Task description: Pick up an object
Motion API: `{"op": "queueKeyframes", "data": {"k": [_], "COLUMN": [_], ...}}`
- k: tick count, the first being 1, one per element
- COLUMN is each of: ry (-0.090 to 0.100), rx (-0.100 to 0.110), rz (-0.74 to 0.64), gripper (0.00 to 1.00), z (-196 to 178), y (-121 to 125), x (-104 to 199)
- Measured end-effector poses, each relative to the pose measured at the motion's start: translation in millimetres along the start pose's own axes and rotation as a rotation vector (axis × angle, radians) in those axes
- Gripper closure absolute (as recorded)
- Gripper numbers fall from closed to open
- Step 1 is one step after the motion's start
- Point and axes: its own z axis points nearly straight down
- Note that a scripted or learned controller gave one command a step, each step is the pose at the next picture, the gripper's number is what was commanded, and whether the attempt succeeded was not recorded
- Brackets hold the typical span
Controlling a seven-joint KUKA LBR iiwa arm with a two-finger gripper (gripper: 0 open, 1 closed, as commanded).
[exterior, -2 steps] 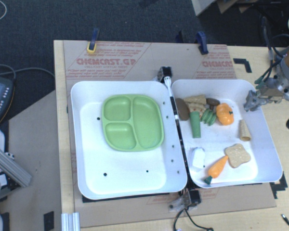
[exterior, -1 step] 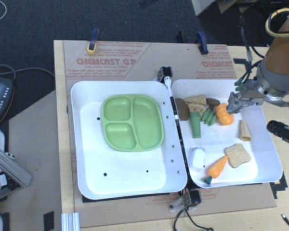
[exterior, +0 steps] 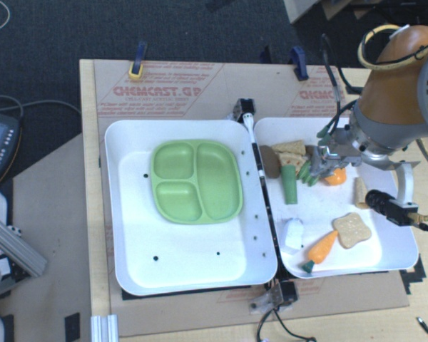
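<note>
Two bins sit side by side on the desk (exterior: 93, 191). A divided plate (exterior: 197, 181) lies in the left bin (exterior: 128, 255). In the right bin (exterior: 392, 251), a carrot (exterior: 319, 249) lies just left of a bread slice (exterior: 352, 229), with the pincer (exterior: 327, 164) behind them

Robot lab — clamped bench (exterior: 200, 84), cables (exterior: 0, 105)

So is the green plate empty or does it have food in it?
Empty. The green plate lies in the left bin, all three compartments bare.
</note>
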Motion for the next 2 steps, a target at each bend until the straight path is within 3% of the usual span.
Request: {"op": "queueKeyframes", "data": {"k": [1, 2], "ry": [-0.004, -0.002], "rx": [-0.007, -0.003], "rz": [0.006, 0.006], "gripper": [1.00, 1.00], "z": [-10.6, -17.3], "y": [4.6, -7.8], "x": [-9.9, -11.2]}}
